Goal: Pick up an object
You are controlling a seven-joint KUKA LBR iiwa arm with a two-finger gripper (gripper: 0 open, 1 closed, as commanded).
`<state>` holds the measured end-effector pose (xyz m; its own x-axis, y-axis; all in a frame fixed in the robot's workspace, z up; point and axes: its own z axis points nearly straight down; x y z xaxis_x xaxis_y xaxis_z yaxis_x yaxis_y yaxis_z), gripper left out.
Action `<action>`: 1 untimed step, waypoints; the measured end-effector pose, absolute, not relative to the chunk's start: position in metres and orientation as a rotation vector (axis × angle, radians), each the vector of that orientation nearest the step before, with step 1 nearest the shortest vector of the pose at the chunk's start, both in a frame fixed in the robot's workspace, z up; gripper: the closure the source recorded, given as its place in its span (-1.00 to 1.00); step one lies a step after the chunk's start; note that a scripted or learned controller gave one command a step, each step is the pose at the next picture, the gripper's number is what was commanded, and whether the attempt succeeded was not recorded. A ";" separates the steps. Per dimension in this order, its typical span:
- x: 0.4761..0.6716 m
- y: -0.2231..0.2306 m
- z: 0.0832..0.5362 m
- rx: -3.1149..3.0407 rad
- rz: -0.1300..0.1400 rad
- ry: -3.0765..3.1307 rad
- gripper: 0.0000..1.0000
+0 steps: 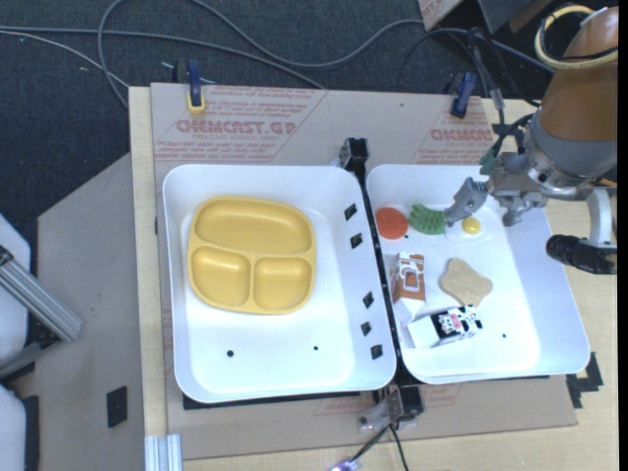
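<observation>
The right bin (549,312) holds several small objects. An orange ball (392,223) lies by its left wall, with a green toy (427,218) beside it and a small yellow-centred piece (472,228) further right. Nearer the front lie a brown and white packet (409,275), a tan bread slice (465,283) and a black and white carton (444,324). My gripper (489,210) hangs over the back of this bin, just above the yellow-centred piece, open. One finger (464,204) is beside the green toy. Nothing sits between the fingers.
The left bin (196,361) holds a yellow three-compartment plate (252,254). A black divider with clips (368,263) runs between the bins. Blue clamps (195,84) (461,91) pin the board at the back. Cables trail across the dark floor behind.
</observation>
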<state>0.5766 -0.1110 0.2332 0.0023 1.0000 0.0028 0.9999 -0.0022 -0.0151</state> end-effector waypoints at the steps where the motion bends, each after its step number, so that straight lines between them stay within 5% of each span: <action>1: 0.579 -0.111 0.241 -2.219 0.000 -2.221 -1.00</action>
<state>0.5791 -0.1107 0.2405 -0.0006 1.0000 0.0013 1.0000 0.0006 -0.0014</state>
